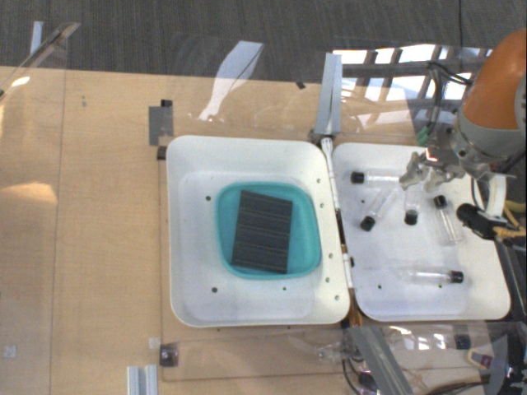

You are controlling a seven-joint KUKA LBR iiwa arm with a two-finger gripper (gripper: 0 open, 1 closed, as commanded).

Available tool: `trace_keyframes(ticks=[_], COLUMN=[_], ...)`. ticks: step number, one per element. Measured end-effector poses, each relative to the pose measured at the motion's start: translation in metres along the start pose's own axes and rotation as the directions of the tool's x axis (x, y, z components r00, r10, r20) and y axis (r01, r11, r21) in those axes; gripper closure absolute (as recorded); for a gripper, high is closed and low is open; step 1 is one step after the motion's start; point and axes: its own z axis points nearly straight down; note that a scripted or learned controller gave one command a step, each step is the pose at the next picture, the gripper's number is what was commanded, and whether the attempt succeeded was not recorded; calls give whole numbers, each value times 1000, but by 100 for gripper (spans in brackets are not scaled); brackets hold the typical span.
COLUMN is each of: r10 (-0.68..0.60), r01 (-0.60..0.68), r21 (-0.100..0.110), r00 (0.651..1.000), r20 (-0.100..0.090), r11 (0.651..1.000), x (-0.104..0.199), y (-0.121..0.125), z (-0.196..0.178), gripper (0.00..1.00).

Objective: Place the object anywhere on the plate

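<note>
Orange band [498,89]: nearest the lens, at the upper right edge, capping the grey wrist of the arm [486,138].
Arm pose: it reached in from the right and hung over the far right corner of the right bin [494,307], the wrist angled down and leftward.
Gripper [422,169]: it was poised low over the right bin's far half, among the tubes; whether it was spread or closed could not be told, and nothing could be seen held in it.
Nearest tubes: one black-capped tube [410,216] lay just in front of the gripper, and another [440,202] just to its right.
Further tubes: one cap [357,177] lay by the bin's left wall, one [368,220] nearer the middle, and a clear tube [436,277] lay flat towards the front.
Left bin [189,167]: it stood beside the right bin, the two rims touching along the shared edge.
Plate [224,220]: teal, in the middle of the left bin.
Object [263,231]: a dark grey ribbed slab, it lay flat on the plate, well inside its rim and well apart from the gripper.
Writing: any marks on the slab, tubes or bins were too small to read.
Bench [82,220]: pale wood, it bore both bins.
</note>
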Motion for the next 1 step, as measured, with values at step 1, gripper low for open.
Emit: trace_keyframes(ticks=[1], r10=[0], r01=[0], r21=[0], r00=[1000], r20=[0], r11=[1000], x=[0], y=[0], z=[0], gripper=[0])
